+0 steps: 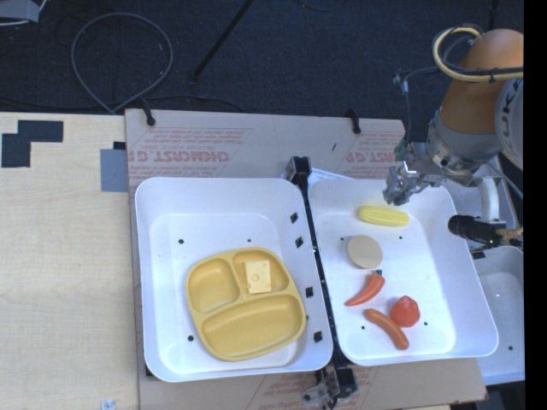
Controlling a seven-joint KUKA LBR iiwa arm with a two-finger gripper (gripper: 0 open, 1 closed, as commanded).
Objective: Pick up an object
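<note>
Just below the hand, corn cob, apart, right bin.

bench, two white bins, cardboard sheet

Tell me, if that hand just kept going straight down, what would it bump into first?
Most likely the yellow corn cob, which lies just below and slightly left of the hand in the right bin. Depth is hard to judge, so it might touch the bin floor beside it.
</note>
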